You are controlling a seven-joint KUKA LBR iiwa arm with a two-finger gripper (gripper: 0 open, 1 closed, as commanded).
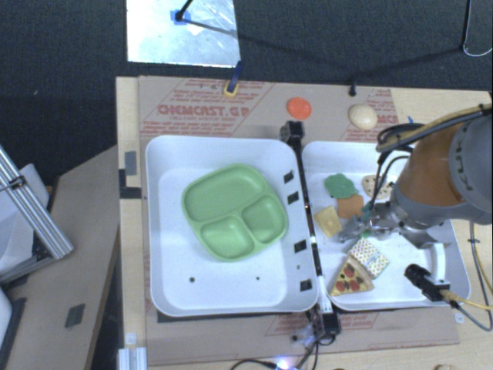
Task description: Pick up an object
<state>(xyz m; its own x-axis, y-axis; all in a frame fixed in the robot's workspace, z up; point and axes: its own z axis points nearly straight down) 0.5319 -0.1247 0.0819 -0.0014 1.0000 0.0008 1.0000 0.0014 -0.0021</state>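
Because the toy foods are piled close together in the right bin (462,272), the end effector (359,228) is held low over them, near the orange piece (350,206) and the yellow piece (328,221). Whether anything is gripped cannot be told. A green plate (233,211) is kept apart in the left bin (166,206).

In your right white bin (462,272): a flat triangular pizza-slice toy (351,277) near the front; a checkered square block (370,256) just above it; a pale yellow wedge (328,221); an orange piece (350,205); a dark green leaf-shaped piece (339,184).
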